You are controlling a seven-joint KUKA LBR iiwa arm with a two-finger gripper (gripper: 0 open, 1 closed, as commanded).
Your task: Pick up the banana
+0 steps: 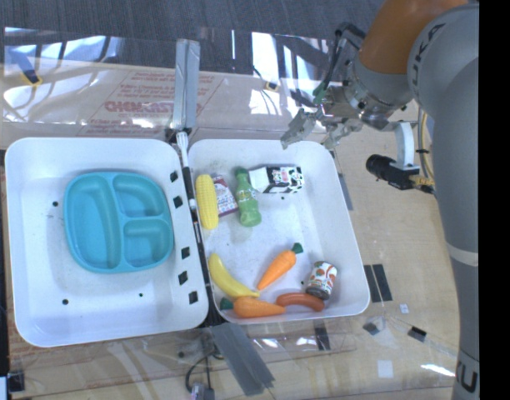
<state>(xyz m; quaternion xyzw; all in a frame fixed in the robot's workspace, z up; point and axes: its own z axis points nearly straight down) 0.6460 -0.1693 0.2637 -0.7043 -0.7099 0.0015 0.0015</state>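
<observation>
Yellow banana (227, 278) is lying in the right bin (342, 223), down near the front-left corner, curving along the divider side. It's touching an orange carrot (257, 308) that's lying flat just in front of it, and a second carrot (279, 268) is sitting tilted just to its right. A sausage (300, 301) and a small can (321, 279) are sitting by the front-right corner. Further back, a corn cob (206, 201), a green bottle (247, 198) and a little milk carton (277, 179) are lining up near the back wall.

The gripper (312, 129) is hovering over the back rim of that bin, well away from the banana, fingers looking spread apart with nothing between them.

Left bin (22, 240) is holding a blue tray (117, 222) with compartments.
</observation>
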